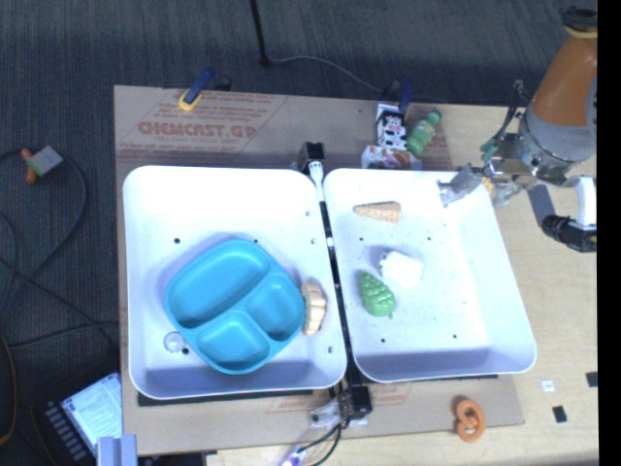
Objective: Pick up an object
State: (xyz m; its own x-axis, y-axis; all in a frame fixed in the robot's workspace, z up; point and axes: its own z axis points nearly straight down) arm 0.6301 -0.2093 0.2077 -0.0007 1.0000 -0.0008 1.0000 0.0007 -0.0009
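The right bin (485, 289) holds three things: an orange cone-shaped piece (376, 212) near its back, a white lump (401, 268) in the middle, and a green knobbly piece (376, 294) just left of and below the lump. My gripper (460, 186) hangs over the bin's back right corner, well to the right of the orange piece and apart from all three. I see nothing held in it. The grey arm with its orange band (568, 76) comes in from the upper right.
The left bin (146, 221) holds a blue divided plate (235, 304), a tan piece (314, 307) at the plate's right edge, and a small clear item (175, 341). Behind the bins lie a printed packet (388, 139) and a green bottle (419, 134). An orange ring (470, 417) lies in front.
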